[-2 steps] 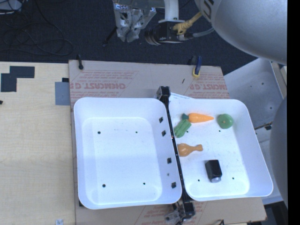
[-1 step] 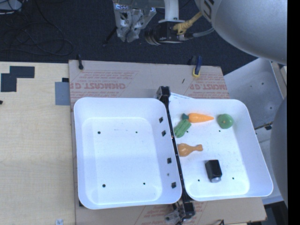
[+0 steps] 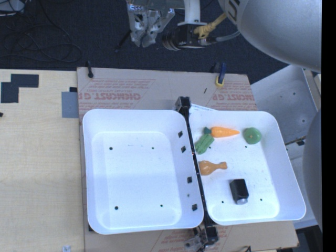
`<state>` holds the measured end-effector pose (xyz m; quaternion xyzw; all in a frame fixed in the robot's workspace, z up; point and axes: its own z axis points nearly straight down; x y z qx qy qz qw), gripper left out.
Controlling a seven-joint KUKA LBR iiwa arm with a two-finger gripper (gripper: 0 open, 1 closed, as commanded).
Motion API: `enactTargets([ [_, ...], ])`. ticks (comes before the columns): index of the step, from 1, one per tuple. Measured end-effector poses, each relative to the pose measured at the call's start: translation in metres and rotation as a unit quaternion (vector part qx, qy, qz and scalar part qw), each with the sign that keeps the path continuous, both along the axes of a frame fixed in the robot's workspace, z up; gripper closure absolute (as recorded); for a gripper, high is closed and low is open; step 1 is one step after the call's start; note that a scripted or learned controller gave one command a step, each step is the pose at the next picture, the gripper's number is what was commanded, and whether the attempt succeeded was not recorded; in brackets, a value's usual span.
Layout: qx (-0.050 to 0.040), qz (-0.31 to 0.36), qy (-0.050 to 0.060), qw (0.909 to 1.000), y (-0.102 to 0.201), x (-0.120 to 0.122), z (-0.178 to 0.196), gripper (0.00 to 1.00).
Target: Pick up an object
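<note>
- The gripper (image 3: 148,29) is seen at the top of the camera view, raised well above the bench and beyond the far edge of both bins.
- Its fingers are seen spread apart, and nothing is held between them.
- Four objects are found in the right bin (image 3: 286,193): an orange toy carrot (image 3: 224,132), a green ball-like item (image 3: 252,135) just to its right, a green pickle-shaped piece (image 3: 203,143) touching the carrot's leafy end, and a tan gourd-shaped toy (image 3: 211,167) below them.
- A small black block (image 3: 239,190) is also seen in that bin, nearer the front edge, apart from the others.
- Nothing is seen lying in the left bin (image 3: 94,140).
- The task is judged not yet begun: no object is lifted, and the choice, descent, closing and raising are all left to be done.
</note>
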<state>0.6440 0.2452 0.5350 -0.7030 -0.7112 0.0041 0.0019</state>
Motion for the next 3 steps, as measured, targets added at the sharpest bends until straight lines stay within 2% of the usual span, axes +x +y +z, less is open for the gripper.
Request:
enactTargets([
  [3,0.0,0.001,0.0,1.0,0.0,0.0,0.0,1.0],
])
